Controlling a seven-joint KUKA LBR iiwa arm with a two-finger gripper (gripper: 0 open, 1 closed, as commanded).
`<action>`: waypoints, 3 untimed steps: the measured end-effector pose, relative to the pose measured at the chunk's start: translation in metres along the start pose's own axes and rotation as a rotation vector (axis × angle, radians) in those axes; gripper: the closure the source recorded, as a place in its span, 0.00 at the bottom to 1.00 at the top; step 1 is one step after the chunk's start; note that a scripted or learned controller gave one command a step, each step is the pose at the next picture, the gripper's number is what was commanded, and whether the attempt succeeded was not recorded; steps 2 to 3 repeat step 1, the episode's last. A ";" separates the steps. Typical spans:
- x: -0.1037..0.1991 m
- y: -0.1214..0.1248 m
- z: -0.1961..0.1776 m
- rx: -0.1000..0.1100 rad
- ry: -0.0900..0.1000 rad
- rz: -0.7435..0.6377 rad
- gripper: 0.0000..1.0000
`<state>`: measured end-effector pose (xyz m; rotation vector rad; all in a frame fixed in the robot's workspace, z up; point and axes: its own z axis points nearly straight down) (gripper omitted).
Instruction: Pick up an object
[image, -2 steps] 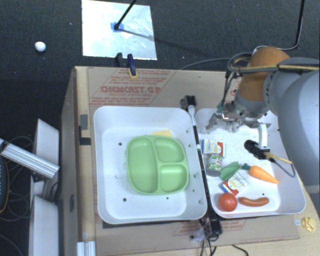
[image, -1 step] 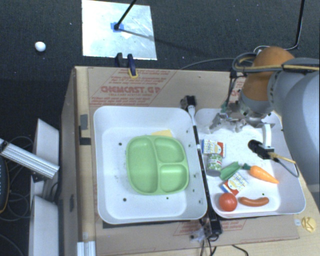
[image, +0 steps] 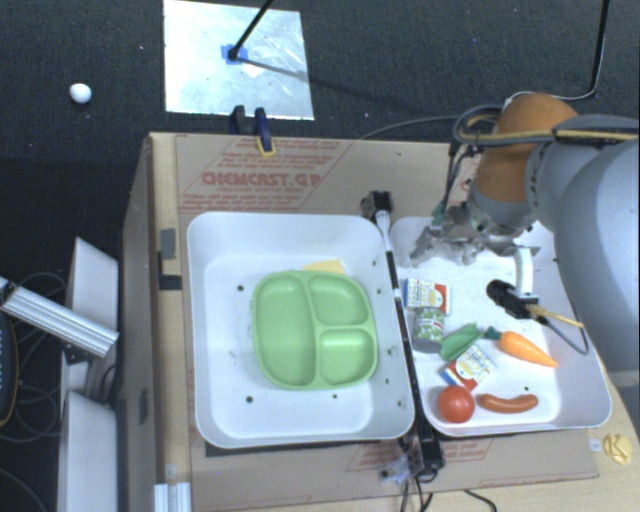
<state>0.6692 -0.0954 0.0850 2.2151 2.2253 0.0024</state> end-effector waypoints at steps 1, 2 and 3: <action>-0.043 -0.006 0.000 0.000 -0.002 0.003 0.00; -0.043 -0.006 0.000 0.000 -0.002 0.003 0.00; -0.043 -0.006 0.000 0.000 -0.002 0.003 0.00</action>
